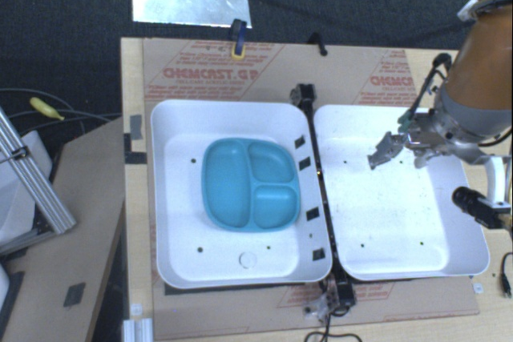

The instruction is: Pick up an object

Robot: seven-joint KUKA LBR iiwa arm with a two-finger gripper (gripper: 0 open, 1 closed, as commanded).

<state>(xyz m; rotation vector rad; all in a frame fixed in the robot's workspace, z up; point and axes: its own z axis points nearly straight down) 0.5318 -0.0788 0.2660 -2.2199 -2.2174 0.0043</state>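
A blue divided plate [248, 184] lies flat in the middle of the left bin [180, 132]. My gripper [403, 154] hangs over the upper right part of the right bin [401, 244], well to the right of the plate. Its two grey fingers [384, 151] are spread apart with nothing between them. The grey arm with its orange band [485, 60] comes in from the right edge.
A small pale round mark or disc [247, 259] sits near the left bin's front wall. A black divider with clips [314, 188] runs between the bins. A black fitting [477, 208] overhangs the right bin's right rim.
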